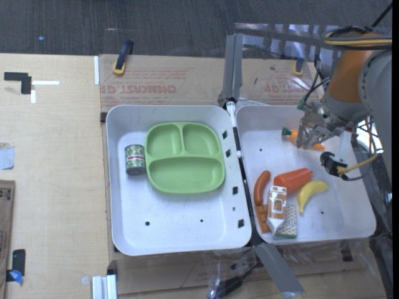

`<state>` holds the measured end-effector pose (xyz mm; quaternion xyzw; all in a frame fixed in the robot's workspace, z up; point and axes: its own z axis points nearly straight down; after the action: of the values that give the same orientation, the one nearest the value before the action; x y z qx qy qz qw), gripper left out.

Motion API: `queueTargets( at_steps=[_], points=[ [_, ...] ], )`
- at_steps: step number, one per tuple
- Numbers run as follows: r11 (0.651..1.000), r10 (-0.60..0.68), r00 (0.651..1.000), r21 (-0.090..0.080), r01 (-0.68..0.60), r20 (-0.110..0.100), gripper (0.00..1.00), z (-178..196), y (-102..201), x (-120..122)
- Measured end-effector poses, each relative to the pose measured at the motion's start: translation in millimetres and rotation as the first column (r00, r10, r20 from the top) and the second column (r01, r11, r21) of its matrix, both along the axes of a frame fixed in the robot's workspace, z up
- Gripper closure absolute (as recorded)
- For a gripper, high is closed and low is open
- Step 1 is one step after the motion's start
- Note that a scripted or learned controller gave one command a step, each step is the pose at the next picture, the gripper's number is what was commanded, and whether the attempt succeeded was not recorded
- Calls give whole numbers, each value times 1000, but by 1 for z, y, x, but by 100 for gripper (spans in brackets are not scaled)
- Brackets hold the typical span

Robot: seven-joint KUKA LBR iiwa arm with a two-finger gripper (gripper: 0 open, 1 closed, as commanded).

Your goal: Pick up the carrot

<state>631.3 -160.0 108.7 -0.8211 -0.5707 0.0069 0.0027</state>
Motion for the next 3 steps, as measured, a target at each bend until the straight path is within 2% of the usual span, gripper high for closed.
queueTargets(
  at_steps=[1,2,3],
  points=[
    [1000,0,1000,0,0,0,0,0,0,0],
    [1000,2,1000,-1,-2,-3,100,7,0,0],
    [1000,2,1000,-1,-2,-3,0,7,0,0]
  ],
)
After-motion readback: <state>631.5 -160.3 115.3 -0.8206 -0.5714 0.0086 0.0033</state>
